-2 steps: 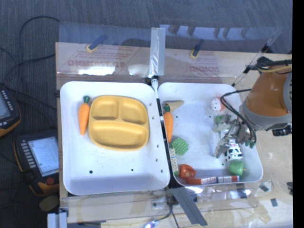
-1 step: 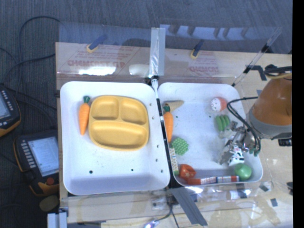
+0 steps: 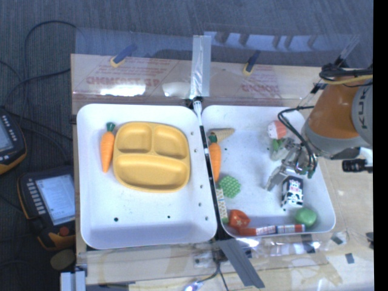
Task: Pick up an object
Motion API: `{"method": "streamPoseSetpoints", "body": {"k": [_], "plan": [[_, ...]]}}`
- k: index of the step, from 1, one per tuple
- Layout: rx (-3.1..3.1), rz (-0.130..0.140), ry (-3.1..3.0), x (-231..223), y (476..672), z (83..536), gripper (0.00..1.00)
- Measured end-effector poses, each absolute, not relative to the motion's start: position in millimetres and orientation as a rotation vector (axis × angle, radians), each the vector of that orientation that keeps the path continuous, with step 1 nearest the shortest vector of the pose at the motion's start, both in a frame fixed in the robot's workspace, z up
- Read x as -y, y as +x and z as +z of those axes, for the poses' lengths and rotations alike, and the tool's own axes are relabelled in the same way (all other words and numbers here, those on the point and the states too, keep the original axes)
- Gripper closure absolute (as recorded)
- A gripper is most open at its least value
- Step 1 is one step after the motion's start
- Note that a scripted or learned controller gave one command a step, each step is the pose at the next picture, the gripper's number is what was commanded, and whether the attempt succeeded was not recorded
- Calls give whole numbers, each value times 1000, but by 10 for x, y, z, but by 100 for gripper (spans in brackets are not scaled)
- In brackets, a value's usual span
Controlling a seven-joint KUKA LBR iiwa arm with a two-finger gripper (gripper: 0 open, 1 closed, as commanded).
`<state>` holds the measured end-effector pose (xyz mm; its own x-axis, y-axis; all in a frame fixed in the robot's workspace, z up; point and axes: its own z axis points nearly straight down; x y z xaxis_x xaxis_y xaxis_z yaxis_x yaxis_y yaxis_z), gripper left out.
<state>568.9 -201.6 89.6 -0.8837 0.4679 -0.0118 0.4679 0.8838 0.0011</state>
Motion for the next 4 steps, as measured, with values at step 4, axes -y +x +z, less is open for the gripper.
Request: {"method": "streamPoseSetpoints", "body": {"k": [4], "plan": [[-2876,-2,1204,2042,4923,910,0]]}}
